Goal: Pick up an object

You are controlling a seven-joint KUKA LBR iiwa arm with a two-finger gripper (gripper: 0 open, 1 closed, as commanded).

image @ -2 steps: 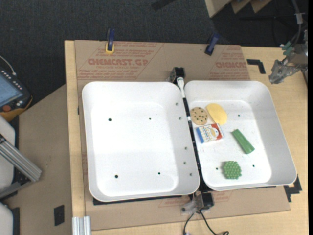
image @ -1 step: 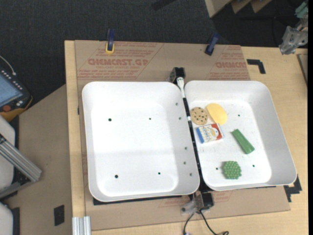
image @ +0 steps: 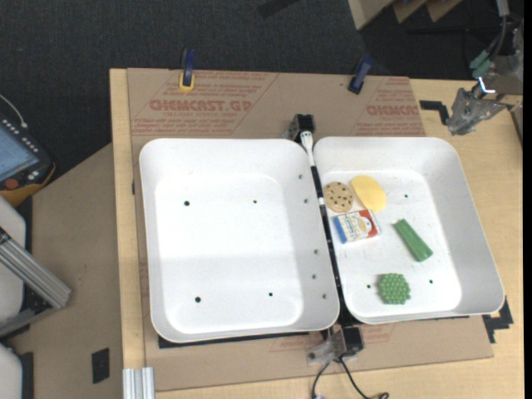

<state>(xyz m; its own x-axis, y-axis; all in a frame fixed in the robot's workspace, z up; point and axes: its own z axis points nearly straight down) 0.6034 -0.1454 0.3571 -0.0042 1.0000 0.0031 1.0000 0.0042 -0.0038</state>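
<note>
**A:** What lies nearest the camera?

**B:** At the bottom edge, a cable and small black clamp (image: 345, 343) sit where the two white bins meet. Just above, in the right bin (image: 465, 223), a bumpy green ball (image: 394, 288) rests near the front wall.

**A:** What else is in that bin?

**B:** A green block (image: 412, 240), tilted, lies apart from the rest. A red, white and blue packet (image: 356, 225) touches a brown cookie (image: 337, 196), which sits against a yellow piece (image: 369, 193). The left bin (image: 166, 223) holds none of them.

**A:** And the gripper?

**B:** The gripper (image: 467, 113) is at the upper right, over the tabletop (image: 499, 165) beyond the bin's far corner. Whether the jaws are spread or pressed together, I cannot tell; nothing is visibly in them.

**A:** How best to pick something?

**B:** My judgement: choose the green block or ball, since each stands alone. Come straight down, jaws across the block's narrow width. The clustered three risk a nudged neighbour.
</note>
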